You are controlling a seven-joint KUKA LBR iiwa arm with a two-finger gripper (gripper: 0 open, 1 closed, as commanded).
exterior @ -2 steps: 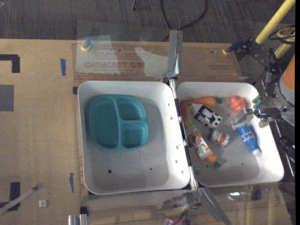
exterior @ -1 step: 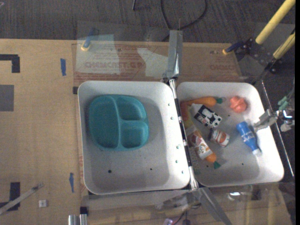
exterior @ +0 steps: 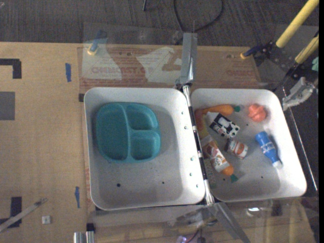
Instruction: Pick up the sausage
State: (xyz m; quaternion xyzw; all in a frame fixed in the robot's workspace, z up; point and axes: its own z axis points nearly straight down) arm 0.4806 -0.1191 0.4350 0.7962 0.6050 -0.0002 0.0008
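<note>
**Hand off to the side, sausage lying in the right bin**

Camera view: the right bin [exterior: 291, 151] on the desk [exterior: 40, 135] holds the loose items. The sausage [exterior: 216, 157], as far as I can tell the reddish-brown and white piece, lies slanted near this bin's left wall, just below its middle. A small can [exterior: 236, 148] sits just beside the sausage, nearer the bin's centre, and a blue bottle [exterior: 267, 148] lies towards the bin's right wall. A carrot [exterior: 220, 109] lies along the bin's top wall. The hand [exterior: 298, 92] hangs outside the bin's upper right corner, gripping nothing visible. How far open it is cannot be told.
</note>
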